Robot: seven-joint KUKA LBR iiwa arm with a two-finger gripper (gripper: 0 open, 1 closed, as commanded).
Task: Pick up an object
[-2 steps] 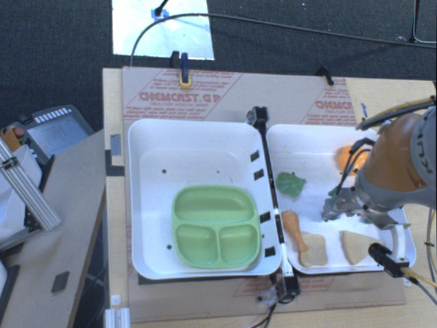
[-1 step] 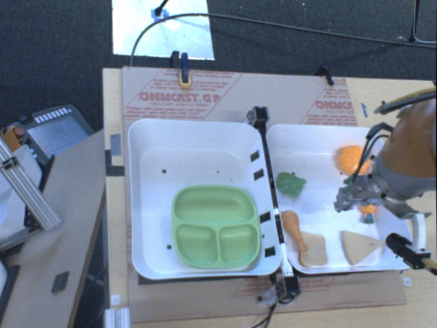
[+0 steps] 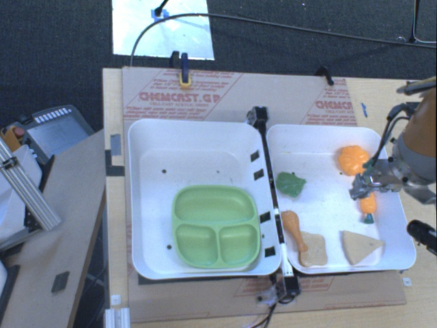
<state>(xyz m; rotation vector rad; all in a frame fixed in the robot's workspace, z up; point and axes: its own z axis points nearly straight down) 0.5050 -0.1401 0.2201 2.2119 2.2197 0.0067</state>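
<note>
Two shallow white plastic bins side by side on a board. In the left bin (image 3: pixel 147 183), a smooth pale-green divided plate (image 3: pixel 216 226) with three compartments. In the right bin (image 3: pixel 314 152): a leafy green piece (image 3: pixel 290 184), a round orange fruit (image 3: pixel 352 160), a tan drumstick (image 3: pixel 294 228) touching a flat slice of toast (image 3: pixel 314 249), a pale wedge (image 3: pixel 360 246), a small carrot (image 3: pixel 368 207). Gripper (image 3: pixel 362 187) low at the right bin's far side, just above the carrot, below the orange fruit. Jaw opening impossible to tell; nothing seen held.
</note>
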